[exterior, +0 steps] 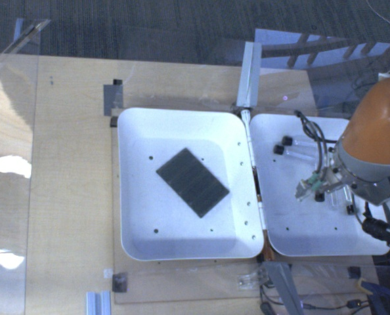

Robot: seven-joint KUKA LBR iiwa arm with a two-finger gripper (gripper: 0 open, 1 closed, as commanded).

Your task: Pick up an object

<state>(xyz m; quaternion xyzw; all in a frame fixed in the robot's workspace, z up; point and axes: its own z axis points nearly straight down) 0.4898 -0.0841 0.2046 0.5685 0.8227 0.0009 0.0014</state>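
Wooden bench (64, 195), dark carpet (149, 12) beyond. Dark slab (193, 182) in left bin (136, 241). Gripper (313, 188) over right bin (293, 241); grip state unclear.

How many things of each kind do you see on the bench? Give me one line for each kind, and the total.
White bins: 2, the left bin and the right bin
Dark grey flat pads: 1, the pad lying in the left bin
Robot arms: 1, the arm over the right bin
Total: 4

Arm (372, 133) reaching from right, tool (311, 188) lowered (orange band uppermost).
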